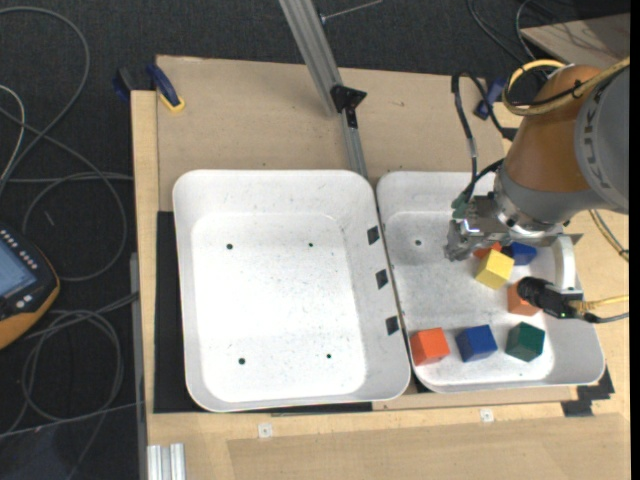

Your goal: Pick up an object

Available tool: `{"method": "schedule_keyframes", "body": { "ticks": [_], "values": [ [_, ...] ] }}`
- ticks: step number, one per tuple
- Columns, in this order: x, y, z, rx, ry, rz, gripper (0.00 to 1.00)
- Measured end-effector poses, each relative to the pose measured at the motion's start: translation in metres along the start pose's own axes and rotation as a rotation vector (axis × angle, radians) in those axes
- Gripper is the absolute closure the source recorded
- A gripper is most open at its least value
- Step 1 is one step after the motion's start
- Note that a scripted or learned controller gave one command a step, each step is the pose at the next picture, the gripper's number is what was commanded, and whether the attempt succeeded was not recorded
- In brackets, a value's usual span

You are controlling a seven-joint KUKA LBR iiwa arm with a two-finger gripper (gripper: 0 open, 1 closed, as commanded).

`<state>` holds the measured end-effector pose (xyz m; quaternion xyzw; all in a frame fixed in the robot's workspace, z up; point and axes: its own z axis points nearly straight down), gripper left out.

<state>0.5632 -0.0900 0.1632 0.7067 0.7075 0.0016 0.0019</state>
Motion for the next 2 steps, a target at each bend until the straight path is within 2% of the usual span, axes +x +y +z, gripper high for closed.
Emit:
{"method": "schedule_keyframes", "body": {
  "ticks": [2],
  "values": [
    [0.016, 0.002, -0.097, -0.002, 0.000, -0.001, 1.00]
  ]
}}
